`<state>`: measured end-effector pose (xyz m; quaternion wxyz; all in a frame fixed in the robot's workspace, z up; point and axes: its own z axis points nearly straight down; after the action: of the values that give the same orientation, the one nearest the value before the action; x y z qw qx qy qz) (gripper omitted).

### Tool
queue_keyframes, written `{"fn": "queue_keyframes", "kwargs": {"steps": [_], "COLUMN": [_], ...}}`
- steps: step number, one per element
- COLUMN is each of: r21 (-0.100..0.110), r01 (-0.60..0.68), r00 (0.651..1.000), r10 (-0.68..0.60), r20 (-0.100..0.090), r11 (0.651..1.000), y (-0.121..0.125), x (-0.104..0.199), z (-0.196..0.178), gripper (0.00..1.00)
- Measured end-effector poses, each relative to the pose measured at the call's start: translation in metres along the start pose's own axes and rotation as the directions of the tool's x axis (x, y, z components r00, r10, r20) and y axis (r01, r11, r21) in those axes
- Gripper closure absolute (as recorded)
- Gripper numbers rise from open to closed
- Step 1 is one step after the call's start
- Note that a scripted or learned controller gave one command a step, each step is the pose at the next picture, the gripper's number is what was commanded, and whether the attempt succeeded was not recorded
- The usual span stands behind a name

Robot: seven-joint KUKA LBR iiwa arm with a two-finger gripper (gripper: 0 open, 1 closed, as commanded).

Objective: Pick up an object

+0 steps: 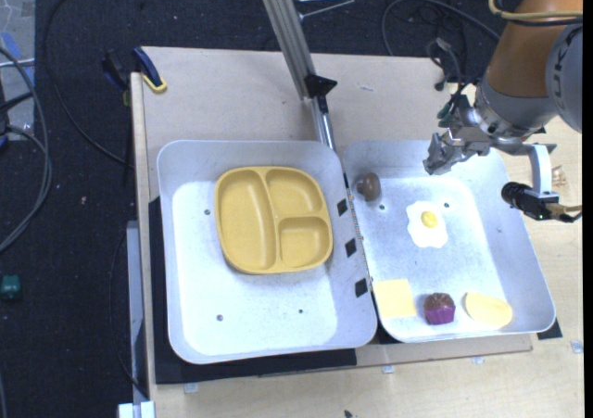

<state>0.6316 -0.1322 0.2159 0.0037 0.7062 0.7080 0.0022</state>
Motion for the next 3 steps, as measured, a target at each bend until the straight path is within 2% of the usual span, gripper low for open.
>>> {"fn": "queue_keyframes", "kwargs": {"steps": [1,2,3], "r21": [0.001,0.008,0.011], "r01": [0.001,0.005,0.005], "r00": [1.0,1.0,1.0], "r10": [-0.001,-0.004,-0.005], "r20": [-0.001,-0.004,-0.003], "r11": [1.0,1.0,1.0], "y": [0.011,-0.006,-0.018], "x": [0.0,0.05,0.1], "z": [-0.049,-0.055,-0.039], "gripper": [1.0,1.0,1.0]}}
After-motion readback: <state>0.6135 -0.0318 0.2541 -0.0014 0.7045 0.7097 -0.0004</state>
